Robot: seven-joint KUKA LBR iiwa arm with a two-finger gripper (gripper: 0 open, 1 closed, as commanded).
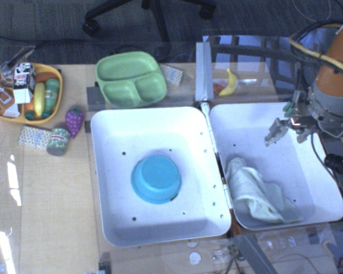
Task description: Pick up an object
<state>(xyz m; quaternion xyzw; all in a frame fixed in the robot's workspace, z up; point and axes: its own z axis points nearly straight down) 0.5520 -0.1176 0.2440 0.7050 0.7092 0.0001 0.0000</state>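
A crumpled pale cloth (256, 193) lies in the right bin (314, 170), bunched against that bin's left wall and front corner; its long axis runs on a slant from the upper left, near the divider between the bins, down toward the lower right, where it flattens out and spreads along the bin floor. The gripper (281, 126) hangs above the upper middle of the same bin, well apart from the cloth and above it in the view, with nothing between its fingers; whether they are spread or pressed together cannot be told from this angle. The arm (332, 87), grey with an orange band, reaches in from the right edge. In the left bin (125, 224) a blue bowl (156, 179) sits mouth-up near the middle. Behind the bins, a green divided tray (131, 79) rests on the bench, a banana (231, 82) lies behind the right bin, and a yellow bowl of toy food (25, 92) stands at far left.
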